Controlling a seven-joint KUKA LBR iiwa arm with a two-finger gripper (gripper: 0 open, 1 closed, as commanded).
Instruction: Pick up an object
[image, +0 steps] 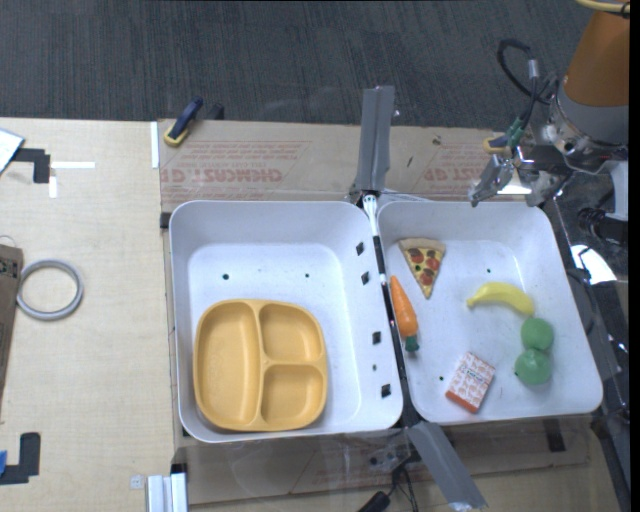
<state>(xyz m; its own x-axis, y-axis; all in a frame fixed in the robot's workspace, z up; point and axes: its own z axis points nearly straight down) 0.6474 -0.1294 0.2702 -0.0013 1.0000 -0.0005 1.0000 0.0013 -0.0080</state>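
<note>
Nearest the camera, the left bin (190, 330) holds a yellow divided plate (262, 363) with three compartments, lying flat in the bin's near half.

The right bin (570, 290) holds the pickable objects. A small red-and-white box (470, 381) lies closest to the near rim. At about 2 o'clock from it, two green round fruits (535, 351) sit touching, one just beyond the other, beside the bin's right wall. A yellow banana (501, 297) lies at about 11 o'clock from the fruits, near them but apart. An orange carrot (403, 310) lies lengthwise along the divider between the bins, its dark green stem end toward the camera. A pizza slice (424, 264) lies at about 1 o'clock from the carrot, point toward the camera, crust toward the far wall.

The gripper (515, 176) hangs above the far rim of the right bin, near its far right corner, below the arm's orange band (600, 50). Whether its fingers are apart or together cannot be told; no object is seen between them. The banana lies at about 6 o'clock from the gripper, well apart; the pizza slice at about 7 o'clock.

On the bench to the left, a roll of grey tape (47, 289) lies flat. Farther back, a blue-and-yellow tool (184, 121) rests on the cardboard sheet (270, 165) behind the bins.
</note>
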